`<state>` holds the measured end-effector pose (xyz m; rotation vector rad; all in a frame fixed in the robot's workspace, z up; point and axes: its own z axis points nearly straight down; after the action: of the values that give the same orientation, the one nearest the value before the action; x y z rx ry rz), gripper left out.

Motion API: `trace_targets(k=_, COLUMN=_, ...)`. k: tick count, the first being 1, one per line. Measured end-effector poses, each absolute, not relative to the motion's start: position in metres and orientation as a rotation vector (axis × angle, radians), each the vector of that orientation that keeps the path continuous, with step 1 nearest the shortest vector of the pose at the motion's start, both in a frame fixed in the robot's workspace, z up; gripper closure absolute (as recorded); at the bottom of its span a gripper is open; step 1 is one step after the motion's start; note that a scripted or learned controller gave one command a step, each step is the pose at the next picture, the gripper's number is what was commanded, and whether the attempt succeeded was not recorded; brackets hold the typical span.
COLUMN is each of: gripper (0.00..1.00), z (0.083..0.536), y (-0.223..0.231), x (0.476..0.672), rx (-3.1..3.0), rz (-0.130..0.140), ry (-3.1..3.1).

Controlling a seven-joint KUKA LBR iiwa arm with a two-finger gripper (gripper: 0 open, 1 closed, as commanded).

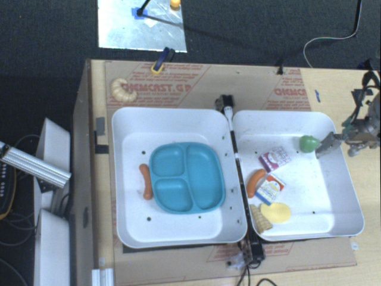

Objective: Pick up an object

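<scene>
Nearest the camera, a yellow object [275, 212] lies in the right bin [342, 183]. Farther back, a green ball [308, 143] sits just beside the gripper [329, 143]; its grip cannot be told.

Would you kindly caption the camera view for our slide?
Gripper beside a green ball in the right bin.

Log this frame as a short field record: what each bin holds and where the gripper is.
left bin: blue divided tray; orange sausage beside its left edge
right bin: green ball, small printed box, orange sausage piece, printed packet, yellow lemon-like piece, tan piece
gripper: at right bin's right rim, beside green ball, nothing seen held
</scene>
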<state>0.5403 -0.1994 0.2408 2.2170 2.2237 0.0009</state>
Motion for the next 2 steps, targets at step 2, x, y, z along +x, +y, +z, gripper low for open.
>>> trace_targets(k=2, gripper=0.00, z=0.086, y=-0.087, x=0.663, rx=2.216, rz=0.004, ry=2.226)
